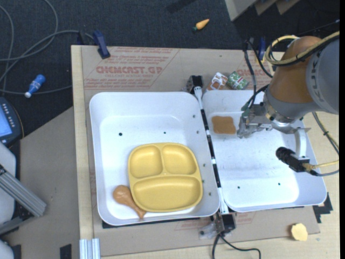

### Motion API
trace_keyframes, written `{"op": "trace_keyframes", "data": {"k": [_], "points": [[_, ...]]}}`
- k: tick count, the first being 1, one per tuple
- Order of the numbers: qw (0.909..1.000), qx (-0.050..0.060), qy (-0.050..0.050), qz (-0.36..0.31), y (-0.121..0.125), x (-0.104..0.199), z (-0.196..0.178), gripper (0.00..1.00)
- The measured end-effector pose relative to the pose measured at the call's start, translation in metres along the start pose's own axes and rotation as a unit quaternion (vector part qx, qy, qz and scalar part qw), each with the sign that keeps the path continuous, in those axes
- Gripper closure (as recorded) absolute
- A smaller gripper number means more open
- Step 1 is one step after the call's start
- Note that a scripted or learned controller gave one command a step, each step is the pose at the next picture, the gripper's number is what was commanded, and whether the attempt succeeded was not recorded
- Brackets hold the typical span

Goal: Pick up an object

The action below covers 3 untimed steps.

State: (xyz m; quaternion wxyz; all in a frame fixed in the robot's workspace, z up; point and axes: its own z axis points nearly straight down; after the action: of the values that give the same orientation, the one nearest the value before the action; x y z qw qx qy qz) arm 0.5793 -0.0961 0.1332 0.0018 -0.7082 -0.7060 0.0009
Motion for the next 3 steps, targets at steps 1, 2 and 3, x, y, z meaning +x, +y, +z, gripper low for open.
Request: {"op": "trace_keyframes", "data": {"k": [1, 2, 3], "points": [[1.0000, -0.001, 0.000, -0.001, 0.002, 0.000, 0.002, 0.00], [1.0000, -0.005, -0.002, -0.003, 0.062, -0.012, 0.050, 0.00], [1.0000, -0.005, -0.001, -0.002, 0.061, -0.011, 0.037, 1.00]]}}
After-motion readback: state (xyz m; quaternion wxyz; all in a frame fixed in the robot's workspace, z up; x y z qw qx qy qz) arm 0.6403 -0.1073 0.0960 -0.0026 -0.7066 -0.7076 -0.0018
